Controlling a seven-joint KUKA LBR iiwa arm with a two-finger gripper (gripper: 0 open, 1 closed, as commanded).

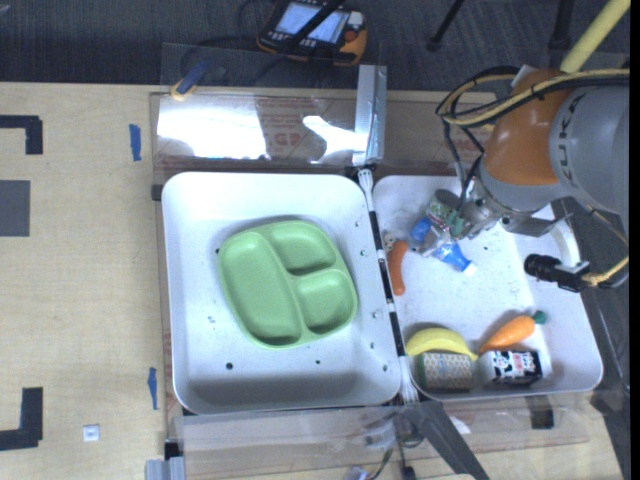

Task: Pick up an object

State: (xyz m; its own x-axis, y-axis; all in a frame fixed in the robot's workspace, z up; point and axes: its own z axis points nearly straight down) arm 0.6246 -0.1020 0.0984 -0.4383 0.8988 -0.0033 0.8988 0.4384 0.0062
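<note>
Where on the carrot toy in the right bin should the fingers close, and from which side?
Grip the carrot toy across its orange body near the middle, probably coming straight down from above. It lies flat and slanted, its green tip toward the bin's right wall, with the small black-and-white carton close below it, so closing across its narrow width from overhead looks least obstructed.
</note>
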